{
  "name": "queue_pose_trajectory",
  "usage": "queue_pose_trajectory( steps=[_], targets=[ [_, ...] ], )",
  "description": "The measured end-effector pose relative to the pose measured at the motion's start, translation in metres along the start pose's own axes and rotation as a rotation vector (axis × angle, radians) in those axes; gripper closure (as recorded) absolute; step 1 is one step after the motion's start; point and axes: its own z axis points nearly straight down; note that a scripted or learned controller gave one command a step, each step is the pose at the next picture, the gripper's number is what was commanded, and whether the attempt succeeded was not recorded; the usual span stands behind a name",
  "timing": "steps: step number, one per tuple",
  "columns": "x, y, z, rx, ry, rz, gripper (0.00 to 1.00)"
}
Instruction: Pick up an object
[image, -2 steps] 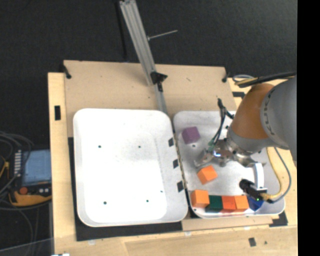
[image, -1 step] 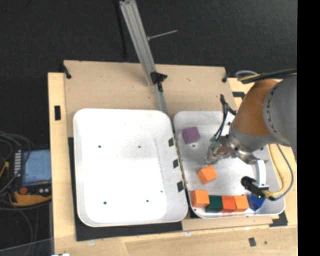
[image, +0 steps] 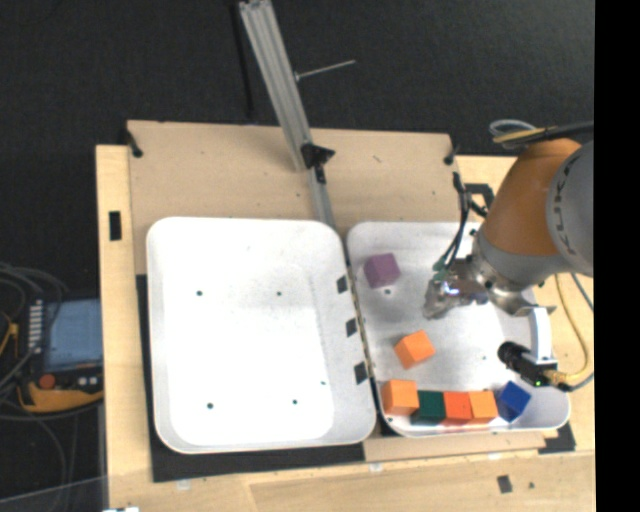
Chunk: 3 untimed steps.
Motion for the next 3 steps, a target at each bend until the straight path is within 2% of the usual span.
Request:
queue_pose_trajectory(
  steps=[1, 2, 3],
  targets=[
    [-0.012, 0.002, -0.055, -0.002, -0.001, 0.001, 1.00],
    [-0.013, 0.004, -0.087, 0.000, 0.000, -0.008, 1.00],
    [0.036, 0.004, -0.077, 0.005, 0.001, -0.011, 1.00]
  ],
)
